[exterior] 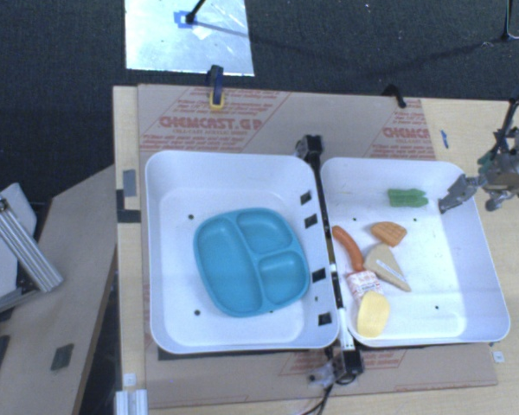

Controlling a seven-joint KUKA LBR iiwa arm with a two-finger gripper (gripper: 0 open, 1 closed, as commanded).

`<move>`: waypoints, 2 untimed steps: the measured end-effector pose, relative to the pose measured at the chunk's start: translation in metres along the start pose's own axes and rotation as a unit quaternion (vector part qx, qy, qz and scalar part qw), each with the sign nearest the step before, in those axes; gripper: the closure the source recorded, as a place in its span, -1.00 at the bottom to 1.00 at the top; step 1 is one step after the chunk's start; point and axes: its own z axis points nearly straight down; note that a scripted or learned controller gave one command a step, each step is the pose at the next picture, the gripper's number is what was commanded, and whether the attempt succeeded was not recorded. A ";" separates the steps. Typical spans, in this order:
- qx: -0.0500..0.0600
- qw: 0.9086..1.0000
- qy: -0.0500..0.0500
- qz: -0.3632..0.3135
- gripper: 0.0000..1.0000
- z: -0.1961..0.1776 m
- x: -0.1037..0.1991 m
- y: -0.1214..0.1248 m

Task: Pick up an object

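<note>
The gripper [457,195] is hovering over the right bin's [476,318] far right edge, grasping nothing, fingers apparently parted. The green toy vegetable [407,198] is lying just left, long axis left-right.

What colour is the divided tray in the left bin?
Light blue; the divided tray shows clearly in the camera view.

A pale wooden bench [125,232] carried a brown cardboard sheet printed with red lettering [242,115], and on that sheet sat two shallow white plastic bins side by side. The right-hand bin [480,266] lay just beside and below the grey metal pincer [461,190], while the left-hand bin [169,249] sat well off to the pincer's left.
</note>
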 end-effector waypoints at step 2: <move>-0.005 1.000 -0.001 -0.003 -1.00 0.041 0.007 0.011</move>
